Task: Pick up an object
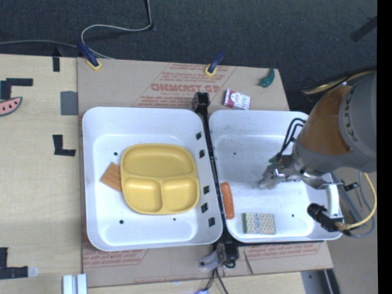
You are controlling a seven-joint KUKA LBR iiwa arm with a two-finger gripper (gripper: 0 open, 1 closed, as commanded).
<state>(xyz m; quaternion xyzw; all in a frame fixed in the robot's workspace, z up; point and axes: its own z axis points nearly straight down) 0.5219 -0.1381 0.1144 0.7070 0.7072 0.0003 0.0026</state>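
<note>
Over the right shallow white plastic bin [245,124], the metal two-finger end effector [270,177] hangs low above bare bin floor with nothing visibly between its tips; can't tell from this angle whether it is spread or closed. Nearest candidates are the small green-and-white patterned rectangular sponge [258,223] near the bin's front wall and the orange carrot-shaped toy [227,200] against its left wall, both apart from the tips; the yellow divided plastic plate [160,177] sits in the left white bin [98,164]. Looks like the approach step, grasp not yet made: next move calls for shifting over one item, then descending and closing.
</note>
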